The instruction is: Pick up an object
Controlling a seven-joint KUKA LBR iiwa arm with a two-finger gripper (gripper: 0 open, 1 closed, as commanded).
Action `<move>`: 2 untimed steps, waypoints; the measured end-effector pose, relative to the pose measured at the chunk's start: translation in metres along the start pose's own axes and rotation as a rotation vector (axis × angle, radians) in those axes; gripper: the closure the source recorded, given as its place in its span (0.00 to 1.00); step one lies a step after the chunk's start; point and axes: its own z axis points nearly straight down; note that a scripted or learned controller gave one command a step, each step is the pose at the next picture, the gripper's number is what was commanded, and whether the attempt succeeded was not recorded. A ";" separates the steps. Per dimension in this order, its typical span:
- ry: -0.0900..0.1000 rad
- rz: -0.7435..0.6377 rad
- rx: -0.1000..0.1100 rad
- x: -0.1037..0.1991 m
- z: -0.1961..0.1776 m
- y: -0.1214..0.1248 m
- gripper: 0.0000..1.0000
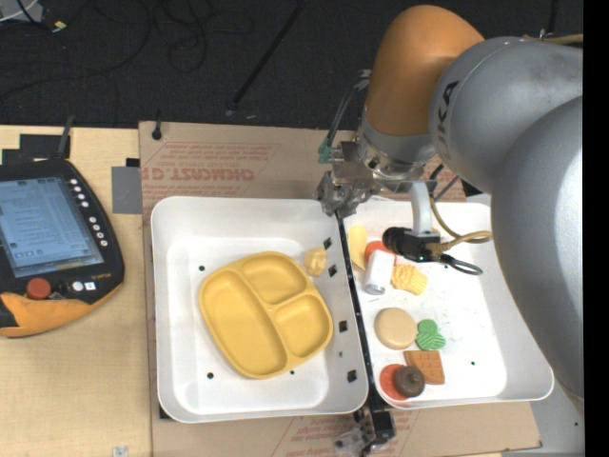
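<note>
My gripper (336, 201) hangs over the far end of the divider between the two bins, under the orange band of the arm. Just below it in the right bin (495, 350) lie a pale yellow piece (357, 244) and a red-and-white bottle (378, 270). Nearby are a ridged yellow piece (410, 279), a tan round cookie (395, 328), a green item (430, 334), a brown cracker (426, 365) and a dark donut (409, 381) on a small red dish. A small yellow lump (316, 260) sits in the left bin (181, 255) close to the divider.
A yellow divided plate (265, 312) takes up the middle of the left bin. A teach pendant (48, 246) lies on the bench at the far left. The arm's grey body covers the right bin's far right corner. A black cable (447, 246) loops over the right bin.
</note>
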 end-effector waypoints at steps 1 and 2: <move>-0.003 0.005 0.006 -0.002 0.017 -0.012 1.00; -0.003 0.005 0.003 -0.004 0.018 -0.008 1.00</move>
